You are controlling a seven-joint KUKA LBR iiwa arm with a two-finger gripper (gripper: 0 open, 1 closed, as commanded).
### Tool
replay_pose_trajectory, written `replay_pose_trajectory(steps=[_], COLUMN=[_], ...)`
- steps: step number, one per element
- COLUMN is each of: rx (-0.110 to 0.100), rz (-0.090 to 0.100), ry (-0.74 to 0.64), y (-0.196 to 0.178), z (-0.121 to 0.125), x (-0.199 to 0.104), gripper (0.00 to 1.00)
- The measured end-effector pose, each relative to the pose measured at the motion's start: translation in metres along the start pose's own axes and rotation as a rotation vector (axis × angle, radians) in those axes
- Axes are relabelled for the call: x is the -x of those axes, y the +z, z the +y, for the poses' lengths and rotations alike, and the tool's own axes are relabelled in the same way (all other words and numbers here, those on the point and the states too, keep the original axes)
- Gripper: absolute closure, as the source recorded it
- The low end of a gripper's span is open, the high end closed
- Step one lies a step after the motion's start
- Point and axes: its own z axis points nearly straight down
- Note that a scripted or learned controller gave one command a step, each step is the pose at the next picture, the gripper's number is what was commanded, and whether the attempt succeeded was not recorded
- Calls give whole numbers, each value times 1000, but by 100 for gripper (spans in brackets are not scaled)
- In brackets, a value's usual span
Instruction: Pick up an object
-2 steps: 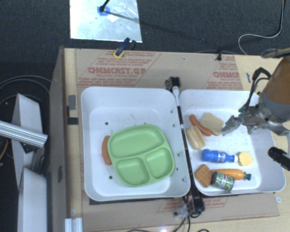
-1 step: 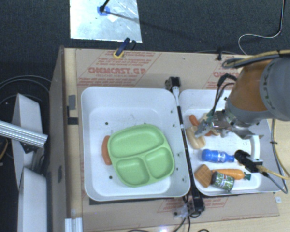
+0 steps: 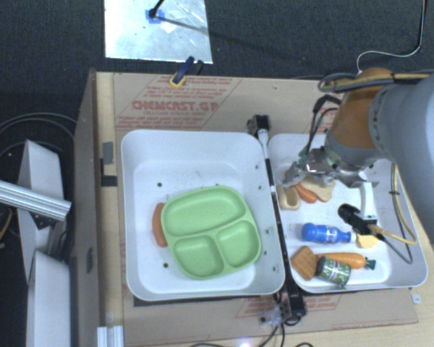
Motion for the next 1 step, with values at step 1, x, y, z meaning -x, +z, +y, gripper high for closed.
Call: replay_pose_trajectory(steps=[1], rx=[-2], rz=[-2], ry=[2], y=[0], z=[-60], x=[9], gripper=[0])
